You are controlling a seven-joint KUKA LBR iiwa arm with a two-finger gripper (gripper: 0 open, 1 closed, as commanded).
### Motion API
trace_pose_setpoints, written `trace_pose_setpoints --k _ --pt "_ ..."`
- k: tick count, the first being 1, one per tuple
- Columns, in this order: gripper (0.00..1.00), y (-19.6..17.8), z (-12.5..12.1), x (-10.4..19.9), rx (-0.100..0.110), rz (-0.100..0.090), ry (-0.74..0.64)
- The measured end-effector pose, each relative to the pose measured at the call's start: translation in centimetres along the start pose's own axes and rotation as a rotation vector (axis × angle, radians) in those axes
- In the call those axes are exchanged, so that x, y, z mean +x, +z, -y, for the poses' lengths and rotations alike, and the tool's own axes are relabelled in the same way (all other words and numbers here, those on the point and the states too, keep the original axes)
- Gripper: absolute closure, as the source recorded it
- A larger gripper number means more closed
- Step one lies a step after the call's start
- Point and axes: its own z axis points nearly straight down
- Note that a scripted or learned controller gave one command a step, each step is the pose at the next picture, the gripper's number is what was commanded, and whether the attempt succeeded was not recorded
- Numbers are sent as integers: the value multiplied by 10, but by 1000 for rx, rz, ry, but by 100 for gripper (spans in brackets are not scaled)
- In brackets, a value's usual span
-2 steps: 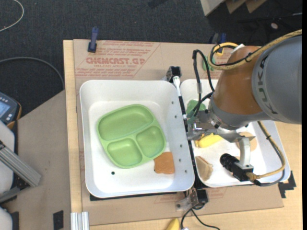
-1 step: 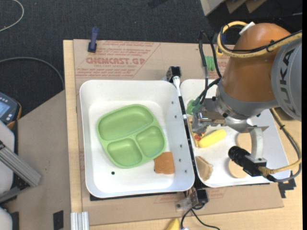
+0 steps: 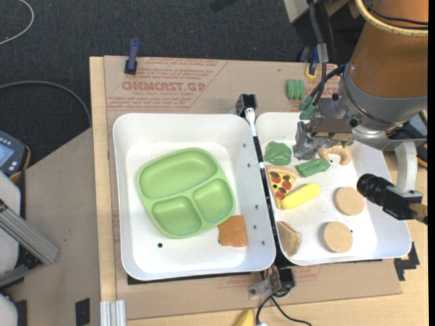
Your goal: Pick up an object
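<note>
My gripper (image 3: 308, 148) hangs low over the back of the right bin (image 3: 380, 250), on the grey arm with its orange band. Just below it lies a small green pickle-like toy (image 3: 312, 167). To its left sits a green leafy toy (image 3: 276, 153), and to its right a tan ring-shaped toy (image 3: 338, 155). Further forward lie a pizza slice (image 3: 281, 179), a yellow banana-like piece (image 3: 300, 196), two round tan cookies (image 3: 349, 200) (image 3: 337, 237) and a tan wedge (image 3: 288, 237). I see nothing lifted off the bin floor.
The left bin (image 3: 129, 182) holds a green divided tray (image 3: 183, 192) and an orange-brown toy (image 3: 233, 231). A green piece (image 3: 296, 89) lies on the cardboard behind the right bin. A black cylinder (image 3: 380, 190) juts over the right bin's right side. A black divider (image 3: 259, 175) separates the bins.
</note>
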Motion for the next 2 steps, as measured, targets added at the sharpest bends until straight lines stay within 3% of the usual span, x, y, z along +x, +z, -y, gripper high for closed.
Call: trace_pose_setpoints --k 1,2 --pt "100 39 1 91 9 -1 -1" --pt "100 28 0 89 7 0 0"
